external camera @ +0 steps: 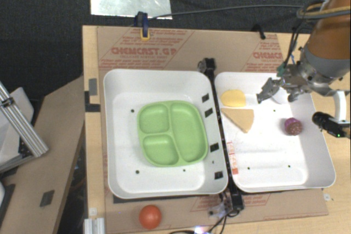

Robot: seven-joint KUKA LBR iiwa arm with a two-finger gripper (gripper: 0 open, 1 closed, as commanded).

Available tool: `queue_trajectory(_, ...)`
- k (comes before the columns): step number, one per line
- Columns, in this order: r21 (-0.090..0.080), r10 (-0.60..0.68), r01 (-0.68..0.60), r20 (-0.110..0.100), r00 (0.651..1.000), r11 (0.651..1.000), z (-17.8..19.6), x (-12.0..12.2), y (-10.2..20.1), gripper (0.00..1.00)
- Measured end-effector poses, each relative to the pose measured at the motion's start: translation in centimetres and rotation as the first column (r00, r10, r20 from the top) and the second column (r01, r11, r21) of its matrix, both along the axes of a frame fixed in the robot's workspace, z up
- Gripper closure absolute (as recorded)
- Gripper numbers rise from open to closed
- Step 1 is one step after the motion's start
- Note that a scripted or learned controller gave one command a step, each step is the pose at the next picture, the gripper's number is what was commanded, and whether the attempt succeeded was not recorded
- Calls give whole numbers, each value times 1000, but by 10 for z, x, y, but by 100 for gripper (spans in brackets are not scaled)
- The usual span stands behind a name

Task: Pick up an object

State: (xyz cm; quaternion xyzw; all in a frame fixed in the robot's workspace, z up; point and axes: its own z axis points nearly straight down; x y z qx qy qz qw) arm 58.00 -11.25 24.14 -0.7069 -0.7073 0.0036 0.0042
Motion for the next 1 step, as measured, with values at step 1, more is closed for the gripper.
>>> queue_trajectory(1,-1,2,-2,12,1000,1000,7,2,0,0)
